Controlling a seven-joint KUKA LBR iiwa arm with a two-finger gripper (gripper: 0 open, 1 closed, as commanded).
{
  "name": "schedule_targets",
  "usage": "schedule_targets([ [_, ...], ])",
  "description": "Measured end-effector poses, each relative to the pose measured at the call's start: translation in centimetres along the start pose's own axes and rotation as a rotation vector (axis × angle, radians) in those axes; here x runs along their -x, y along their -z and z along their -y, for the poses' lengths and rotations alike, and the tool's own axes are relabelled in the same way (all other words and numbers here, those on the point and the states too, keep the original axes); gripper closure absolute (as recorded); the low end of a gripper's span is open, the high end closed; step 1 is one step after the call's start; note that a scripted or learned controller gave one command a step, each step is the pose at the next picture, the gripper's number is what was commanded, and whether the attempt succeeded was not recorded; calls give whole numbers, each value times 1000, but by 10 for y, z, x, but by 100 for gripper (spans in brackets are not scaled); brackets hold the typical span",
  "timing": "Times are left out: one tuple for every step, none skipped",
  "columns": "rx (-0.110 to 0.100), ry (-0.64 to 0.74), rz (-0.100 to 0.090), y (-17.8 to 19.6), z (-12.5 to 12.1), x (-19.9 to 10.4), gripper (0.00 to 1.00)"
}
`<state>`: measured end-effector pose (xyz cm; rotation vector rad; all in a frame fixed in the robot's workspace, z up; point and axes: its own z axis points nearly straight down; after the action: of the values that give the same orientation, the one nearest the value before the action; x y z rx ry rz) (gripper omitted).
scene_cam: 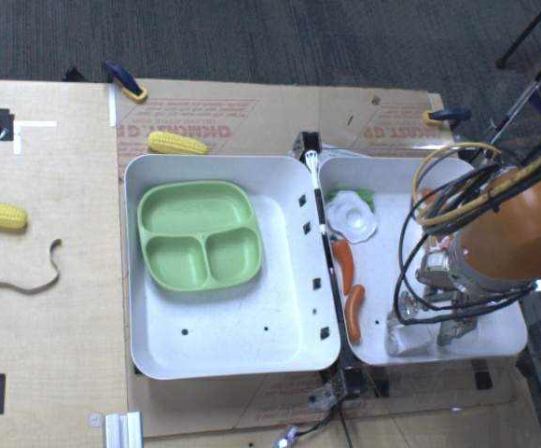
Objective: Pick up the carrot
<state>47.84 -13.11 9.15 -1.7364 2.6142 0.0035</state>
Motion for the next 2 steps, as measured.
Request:
schedule_targets([
  [-5, -569, 0, 1, 25, 7, 0],
  [8, -453, 14, 1, 100, -29, 0],
])
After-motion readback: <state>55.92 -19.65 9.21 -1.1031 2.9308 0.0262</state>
